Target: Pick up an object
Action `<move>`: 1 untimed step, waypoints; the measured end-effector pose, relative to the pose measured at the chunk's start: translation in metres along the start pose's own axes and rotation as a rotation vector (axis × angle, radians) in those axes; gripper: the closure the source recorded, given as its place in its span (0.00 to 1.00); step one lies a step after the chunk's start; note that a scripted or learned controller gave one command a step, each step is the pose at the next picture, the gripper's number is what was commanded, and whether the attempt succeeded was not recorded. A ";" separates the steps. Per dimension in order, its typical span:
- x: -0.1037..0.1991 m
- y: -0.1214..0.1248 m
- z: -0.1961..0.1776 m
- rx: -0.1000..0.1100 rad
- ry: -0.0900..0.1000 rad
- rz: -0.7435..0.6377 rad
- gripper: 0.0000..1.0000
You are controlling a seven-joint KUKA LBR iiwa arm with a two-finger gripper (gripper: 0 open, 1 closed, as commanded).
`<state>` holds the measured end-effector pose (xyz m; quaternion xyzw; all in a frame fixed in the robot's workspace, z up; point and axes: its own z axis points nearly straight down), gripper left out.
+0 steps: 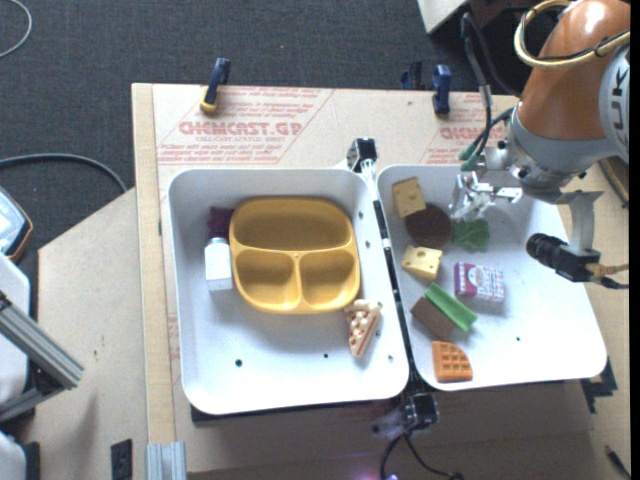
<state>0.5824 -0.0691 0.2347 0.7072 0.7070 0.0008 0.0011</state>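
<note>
Arm: the grey arm with the orange band reaches in from the right, over the upper part of the right-hand white bin.
Gripper: the metal two-finger gripper points down at the bin's upper middle; how far its fingers stand apart cannot be told, and nothing is seen between them.
Nearest thing: a green leafy toy piece lies just below the fingertips — whether they touch it cannot be told.
Right bin, other things: a dark brown round disc just beside the green piece, a tan block above the disc, a yellow cheese wedge with holes, a pink-and-white small carton, a green stick on a brown block, and an orange waffle square near the front edge.
Left bin: the left-hand white bin holds a yellow three-compartment tray, a small white bottle touching the tray's left side, a dark purple piece behind the bottle, and a pizza-slice toy at the tray's lower right corner.
Bench: a pale board with red print lies under both bins — clamps sit on its far edge.
</note>
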 end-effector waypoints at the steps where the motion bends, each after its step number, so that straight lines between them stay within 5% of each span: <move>1: 0.004 0.004 0.018 0.006 0.001 -0.001 1.00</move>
